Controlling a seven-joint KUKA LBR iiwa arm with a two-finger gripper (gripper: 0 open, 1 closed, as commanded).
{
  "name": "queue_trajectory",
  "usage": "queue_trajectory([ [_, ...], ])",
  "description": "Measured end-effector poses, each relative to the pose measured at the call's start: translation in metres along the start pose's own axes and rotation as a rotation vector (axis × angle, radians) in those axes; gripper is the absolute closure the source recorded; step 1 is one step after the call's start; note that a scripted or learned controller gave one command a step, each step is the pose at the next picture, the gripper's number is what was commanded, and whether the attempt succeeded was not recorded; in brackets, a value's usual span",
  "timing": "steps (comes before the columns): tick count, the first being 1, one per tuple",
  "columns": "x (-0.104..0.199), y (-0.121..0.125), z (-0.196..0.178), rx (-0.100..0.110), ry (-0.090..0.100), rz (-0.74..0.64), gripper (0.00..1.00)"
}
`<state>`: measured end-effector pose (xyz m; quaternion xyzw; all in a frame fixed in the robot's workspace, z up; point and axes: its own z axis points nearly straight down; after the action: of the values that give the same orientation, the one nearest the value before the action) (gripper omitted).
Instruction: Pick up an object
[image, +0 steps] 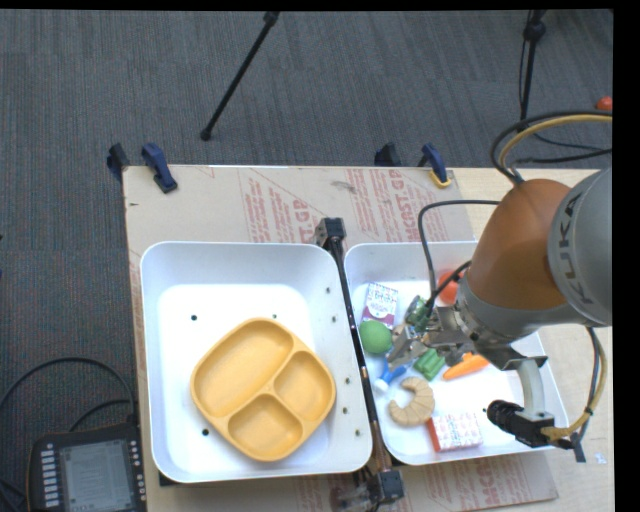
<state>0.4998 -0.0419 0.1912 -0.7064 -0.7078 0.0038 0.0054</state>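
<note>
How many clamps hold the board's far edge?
3 show: two at the left corner, clamp and clamp, and one to the right, clamp. A dark piece beside that one may be a fourth; the arm could hide more.

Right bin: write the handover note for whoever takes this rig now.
Gripper: low in the right bin, among the toys; grip state can't be read from here.
Things: green ball, croissant, carrot, small carton, red-and-white packet, all in the right bin. Yellow divided plate lies in the left bin.
Done: nothing seen lifted.
Left: grasp one object, raise it.
</note>
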Motion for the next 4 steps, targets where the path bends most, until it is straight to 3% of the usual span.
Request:
queue_trajectory([
  [1,-0.043,0.024,0.107,-0.004,0.0,0.002,0.0],
  [2,-0.042,0.024,0.1,0.002,0.002,0.004,1.0],
  [3,-0.044,0.078,0.104,-0.011,-0.002,-0.001,1.0],
  [4,-0.043,0.077,0.106,-0.007,-0.001,-0.001,0.0],
])
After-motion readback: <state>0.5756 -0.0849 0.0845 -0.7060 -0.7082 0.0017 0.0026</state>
